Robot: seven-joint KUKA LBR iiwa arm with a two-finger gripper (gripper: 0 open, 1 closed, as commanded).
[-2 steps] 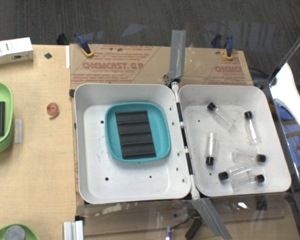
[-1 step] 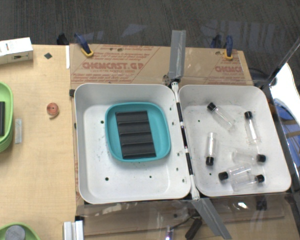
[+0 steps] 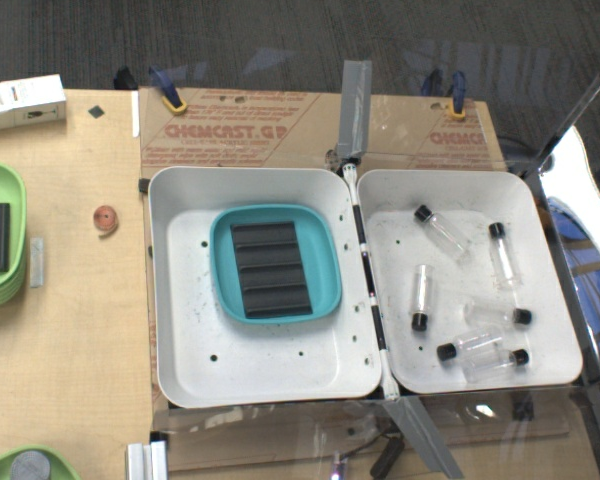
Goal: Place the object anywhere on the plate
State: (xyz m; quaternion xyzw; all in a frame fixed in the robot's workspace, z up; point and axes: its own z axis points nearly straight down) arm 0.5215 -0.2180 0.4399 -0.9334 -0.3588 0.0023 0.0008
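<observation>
Can't tell how the jaws stand or whether they've got anything, and same goes for the arm's pose. The vials [image 3: 418, 298] all lie loose in the right bin [image 3: 546, 230], mostly toward its near right corner, none on the plate [image 3: 326, 268] yet. The plate sits mid left bin [image 3: 160, 278], well apart from them. I'd go for the lone vial near the bin's middle, not the clump [image 3: 480, 350] by the near edge. Grab across its body, lift clear of the divider, drop it on the plate.
</observation>
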